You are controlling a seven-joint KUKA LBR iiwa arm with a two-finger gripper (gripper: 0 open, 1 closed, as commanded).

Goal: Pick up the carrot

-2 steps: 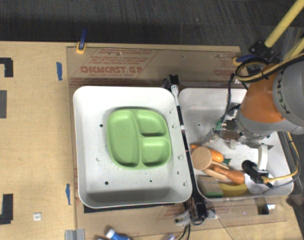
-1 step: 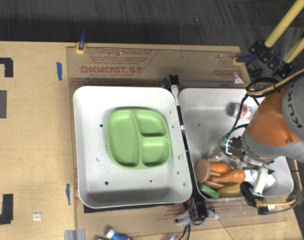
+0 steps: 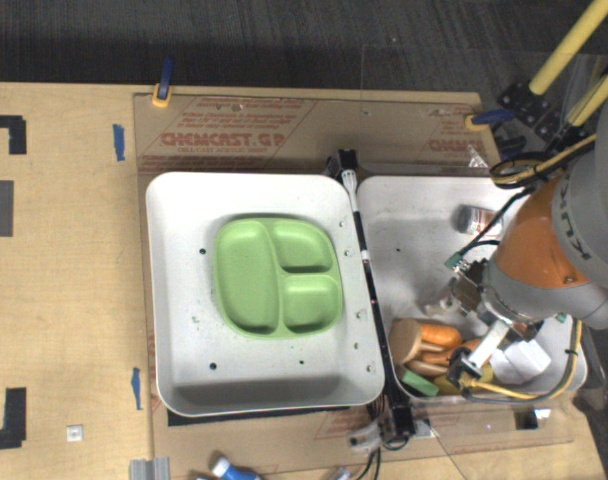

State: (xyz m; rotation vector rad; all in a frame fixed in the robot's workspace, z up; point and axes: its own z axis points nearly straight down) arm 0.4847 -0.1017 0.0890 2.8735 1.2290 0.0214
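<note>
Grey metal at the end of the arm, the gripper (image 3: pixel 458 301) hangs low over the right bin (image 3: pixel 409 223), in the middle of its near half. It is seen from above and partly masked by the wrist, so I cannot tell whether it is open or closed, and nothing can be seen held in it. Behind it the arm (image 3: pixel 536 253) rises toward the right, its orange band just above the wrist.

The carrot (image 3: pixel 442 336) lies just below the gripper in the picture, in the near part of the right bin. It is a short orange piece lying roughly across the view. Whether the gripper touches it cannot be made out. The carrot's left end rests against a tan rounded piece (image 3: pixel 408 341), which sits close to the wall between the two bins. Just nearer the front edge lies a green piece (image 3: pixel 420 380), tilted and close under the tan one. To the right of this cluster, under the wrist, is a white object (image 3: pixel 527 360) near the bin's near right corner. Farther back in the same bin, well apart from the carrot, a small grey cylinder (image 3: pixel 474 216) lies on the bare floor.

The left bin (image 3: pixel 174 268) holds a pale green divided plate (image 3: pixel 279 276), set about in its middle, with one large compartment on the left and two smaller ones on the right. Both bins rest on a brown board (image 3: pixel 64 268) marked with strips of blue tape (image 3: pixel 119 140).
</note>
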